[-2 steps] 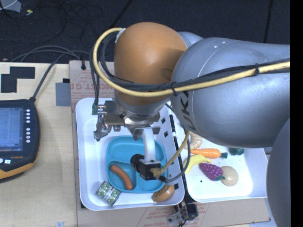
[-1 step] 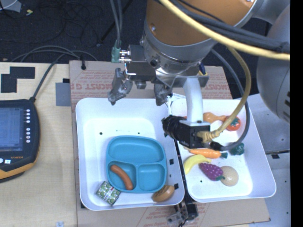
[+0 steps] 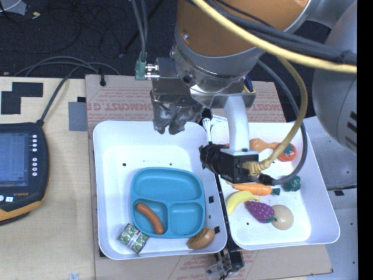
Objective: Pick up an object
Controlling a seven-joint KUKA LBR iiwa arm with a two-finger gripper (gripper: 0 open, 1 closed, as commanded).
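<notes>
Gripper [image 3: 171,123] hangs at twelve o'clock over the left bin [image 3: 111,150], its dark fingers drawn close together with nothing visible between them. Candidate objects lie at six o'clock from it: a smooth sausage [image 3: 149,216] in the glossy blue divided plate [image 3: 168,202], a green printed carton [image 3: 133,237] and a brown rounded piece [image 3: 201,238] near the bin's lower rim. A good pick probably means spreading the fingers first, then descending squarely across the sausage's narrow width. The right bin [image 3: 317,214] holds a curved banana [image 3: 239,200], knobbly purple grapes [image 3: 260,210] and a tapered carrot [image 3: 254,188].
</notes>
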